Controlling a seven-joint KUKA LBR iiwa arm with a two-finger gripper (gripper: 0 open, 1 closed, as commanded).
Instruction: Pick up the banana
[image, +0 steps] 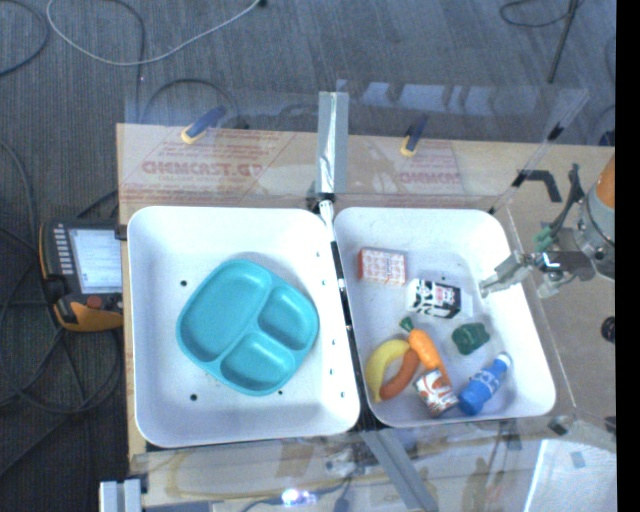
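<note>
The yellow banana (378, 364) lies curved in the front left part of the right bin (520, 330). A brown-red sausage (402, 377) rests across its right side, and an orange carrot (425, 347) sits just beyond that. My gripper (505, 274) hangs over the right bin's right side, pointing left into the bin. It is well to the right of and behind the banana, and nothing shows in it. The grey wrist (580, 255) behind it reaches in from the right edge.
The right bin also holds a pink box (382, 265), a black-and-white carton (435, 297), a dark green piece (470, 336), a small can (433, 392) and a blue bottle (486, 384). A turquoise divided plate (250, 325) lies in the left bin (160, 400).
</note>
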